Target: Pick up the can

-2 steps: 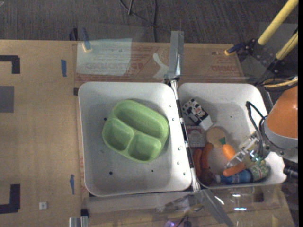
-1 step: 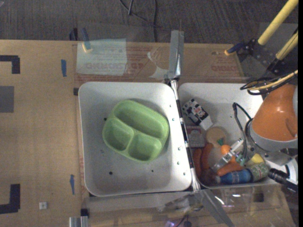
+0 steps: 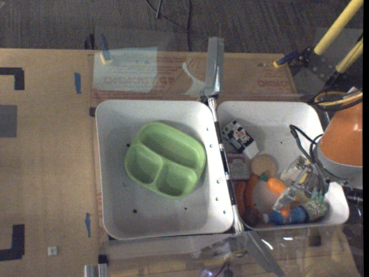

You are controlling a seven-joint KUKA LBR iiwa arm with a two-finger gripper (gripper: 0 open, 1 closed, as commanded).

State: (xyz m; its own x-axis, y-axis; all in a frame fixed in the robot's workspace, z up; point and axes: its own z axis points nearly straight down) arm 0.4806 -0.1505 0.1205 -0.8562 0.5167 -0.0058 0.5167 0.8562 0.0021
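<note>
Orange marks the arm's band at the right edge of the frame, and below it the end effector reaches down into the lower right part of the right bin. It is a tangle of pale, glinting metal and clear parts there, hanging over a heap of small things, and whether it is released or clenched cannot be told; nothing can be made out as gripped by it.

The can lies low in the right bin, just beside the divider between the two bins, near the middle of the frame. It is a small greyish thing with a pinkish label, and its outline is too blurred to give its long axis or which way its ends point. It sits well apart from the end effector.

Just above the can lies a black-and-white patterned box, tilted. To the can's right is a tan round object, and below it a reddish-brown long thing running up and down the frame. Near the end effector lie an orange piece and a blue-and-green bottle-like thing along the bin's lower wall.

The left bin holds a green divided plate with three compartments, turned at a slant. Both bins stand on the tan counter.
</note>
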